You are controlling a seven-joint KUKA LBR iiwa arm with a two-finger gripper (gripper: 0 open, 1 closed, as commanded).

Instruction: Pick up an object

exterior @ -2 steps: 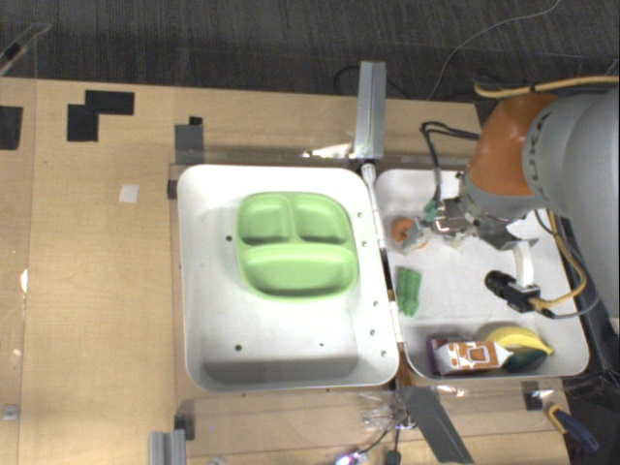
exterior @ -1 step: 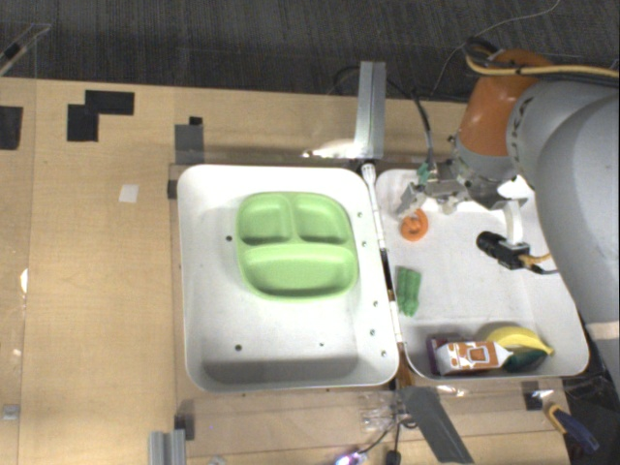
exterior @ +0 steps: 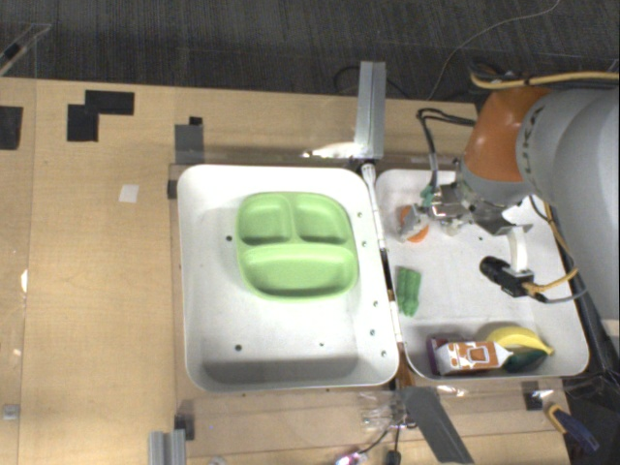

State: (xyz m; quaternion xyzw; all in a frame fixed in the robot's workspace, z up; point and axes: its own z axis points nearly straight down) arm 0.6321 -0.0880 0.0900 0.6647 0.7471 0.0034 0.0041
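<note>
Here the grey arm point(exterior: 572, 153) with its orange band reaches in from the right over the right white bin point(exterior: 572, 352), its jaws point(exterior: 426, 213) low near that bin's far left corner. A small orange object point(exterior: 415, 231) lies on the bin floor directly beneath and just beside the fingertips; whether the jaws are parted or closed I cannot tell, as the tips are too small and cluttered with metal fittings.

Farther toward the near side of the same bin, a green oblong piece point(exterior: 408, 291) lies against the left wall. Along the near wall sit a brown carton with a white label point(exterior: 467, 356) and, touching it on its right, a yellow banana point(exterior: 517, 341) with a dark green item point(exterior: 524, 358) tucked against it.

The left white bin point(exterior: 208, 356) holds a light green divided plate point(exterior: 294, 243), lying flat toward its far side. Both bins rest side by side on the wooden tabletop point(exterior: 87, 289).
</note>
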